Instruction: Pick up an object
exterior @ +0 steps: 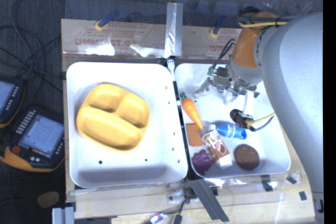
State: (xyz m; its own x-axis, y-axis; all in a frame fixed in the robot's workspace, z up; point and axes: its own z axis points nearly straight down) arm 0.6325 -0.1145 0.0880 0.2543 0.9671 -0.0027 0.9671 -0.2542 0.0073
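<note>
Handheld pendants [32,136] on floor, black cables [31,55]

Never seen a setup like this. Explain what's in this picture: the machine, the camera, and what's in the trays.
One camera looks down at a slant on a bench with two white bins. The big grey shape on the right with an orange band is a robot arm; it reaches in from the right, and its gripper hangs over the far end of the right bin. I can't tell whether the gripper is open or shut, and nothing visibly sits in it.

The left bin holds one big yellow lump, like a bread loaf. The right bin holds small things: a carrot, a blue bottle, a brown disc, a purple thing and a small packet. The arm is meant to pick one up.
</note>
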